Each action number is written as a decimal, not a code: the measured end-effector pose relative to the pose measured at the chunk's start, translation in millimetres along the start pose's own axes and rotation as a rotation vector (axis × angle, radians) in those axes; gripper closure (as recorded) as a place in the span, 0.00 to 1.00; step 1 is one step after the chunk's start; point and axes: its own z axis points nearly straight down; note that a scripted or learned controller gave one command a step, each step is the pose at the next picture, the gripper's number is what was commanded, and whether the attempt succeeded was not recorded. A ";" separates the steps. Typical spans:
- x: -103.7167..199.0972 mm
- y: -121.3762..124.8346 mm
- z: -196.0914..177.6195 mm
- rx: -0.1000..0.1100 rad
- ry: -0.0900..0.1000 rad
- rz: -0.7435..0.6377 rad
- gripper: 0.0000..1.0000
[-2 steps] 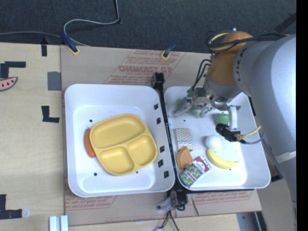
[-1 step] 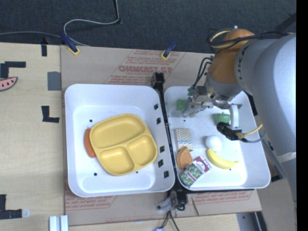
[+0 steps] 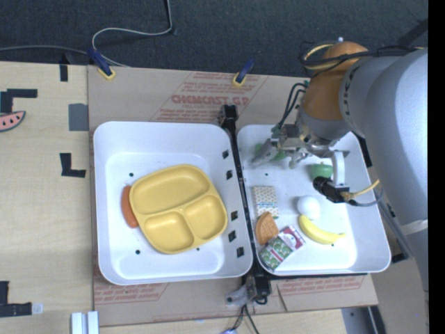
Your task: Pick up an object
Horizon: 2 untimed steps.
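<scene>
The gripper [image 3: 278,152] hangs low over the top part of the right bin [image 3: 361,256]. Its two gray fingers [image 3: 262,154] are spread apart, so it is open, and there is nothing between them. The big gray arm [image 3: 389,96] comes in from the right side, with an orange band [image 3: 327,92] just above the wrist.

A small green thing [image 3: 322,168] lies in the right bin just beside the gripper, partly hidden by it. Lower down in this bin sit a white egg [image 3: 308,206] and a yellow banana [image 3: 320,230], close together. Near the left wall of the bin are a small checkered packet [image 3: 265,199], an orange snack [image 3: 265,227] below it, and a green and red packet [image 3: 281,247] at the bottom.

The left bin [image 3: 118,145] holds a yellow tray [image 3: 179,207] with three parts. An orange thing [image 3: 128,206] peeks out from under the tray's left edge.

Both bins sit side by side on a piece of cardboard [image 3: 160,96] on the desk [image 3: 42,186].
</scene>
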 end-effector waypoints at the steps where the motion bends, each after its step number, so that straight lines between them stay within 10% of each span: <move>1: -6.4 -29.2 27.2 -0.003 -0.004 0.002 0.00; 2: -6.8 -28.8 17.4 -0.004 -0.006 0.002 1.00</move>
